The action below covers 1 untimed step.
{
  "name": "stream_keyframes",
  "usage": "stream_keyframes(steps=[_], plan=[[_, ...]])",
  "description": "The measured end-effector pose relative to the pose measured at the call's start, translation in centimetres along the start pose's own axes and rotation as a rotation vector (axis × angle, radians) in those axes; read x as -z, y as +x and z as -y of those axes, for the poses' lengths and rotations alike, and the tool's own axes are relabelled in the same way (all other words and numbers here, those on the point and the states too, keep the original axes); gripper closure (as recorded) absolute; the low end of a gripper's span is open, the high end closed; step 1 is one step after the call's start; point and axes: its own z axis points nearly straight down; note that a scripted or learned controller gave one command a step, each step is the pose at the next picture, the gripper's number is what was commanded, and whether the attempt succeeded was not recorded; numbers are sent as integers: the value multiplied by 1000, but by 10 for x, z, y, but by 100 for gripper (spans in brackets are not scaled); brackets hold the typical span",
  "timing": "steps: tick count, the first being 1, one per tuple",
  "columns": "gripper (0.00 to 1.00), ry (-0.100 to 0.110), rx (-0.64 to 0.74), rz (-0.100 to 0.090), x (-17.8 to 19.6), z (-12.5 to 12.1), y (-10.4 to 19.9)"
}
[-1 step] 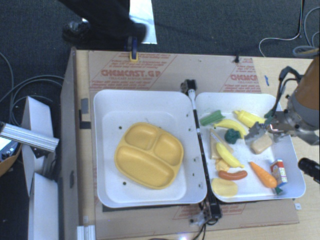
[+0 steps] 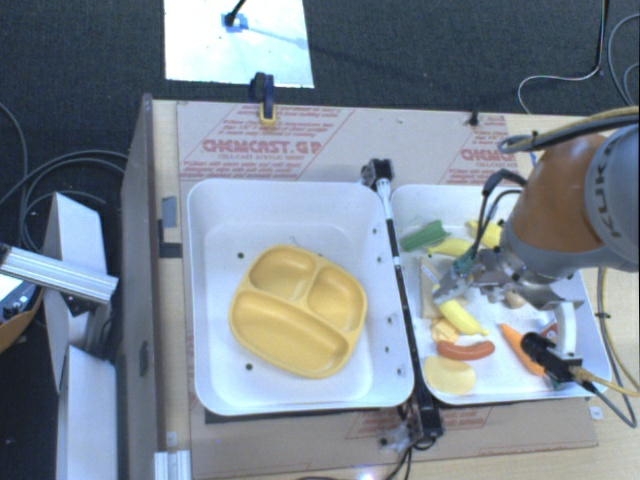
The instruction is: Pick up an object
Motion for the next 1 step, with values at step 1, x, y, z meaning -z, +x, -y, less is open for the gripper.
stream_keyframes(steps=[1], plan=[[0, -6, -8, 1, -56, 32, 3]])
